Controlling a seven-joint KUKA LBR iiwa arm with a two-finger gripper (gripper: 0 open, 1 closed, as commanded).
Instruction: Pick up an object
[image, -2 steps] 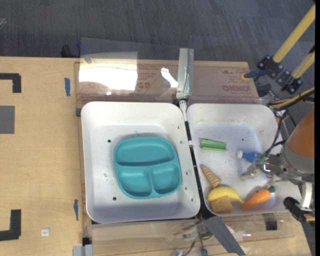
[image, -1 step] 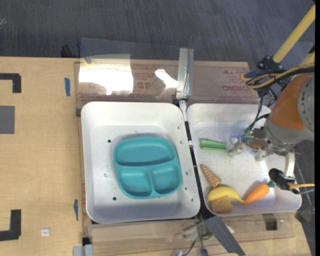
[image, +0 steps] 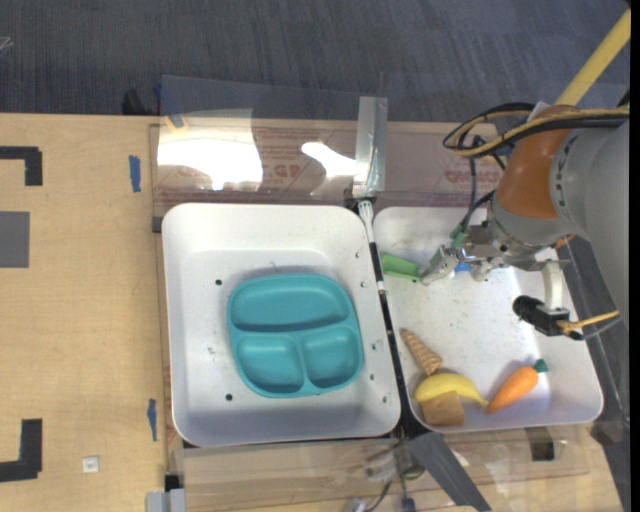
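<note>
Nothing lifted yet: the tool (image: 437, 268), grip state impossible to tell, sits just beside the green piece (image: 400, 266), well above the carrot (image: 514, 388).

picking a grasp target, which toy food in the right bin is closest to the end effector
The green piece by the bin's left wall, just left of the end effector; the cone, banana and carrot lie along the front edge.

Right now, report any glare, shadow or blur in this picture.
Camera view: strong glare whitens the clear panel behind the left bin; soft shadows sit under the teal tray, the carrot and the banana in the right bin; the gripper looks slightly smeared, its fingers hard to read; elsewhere focus is even.
</note>
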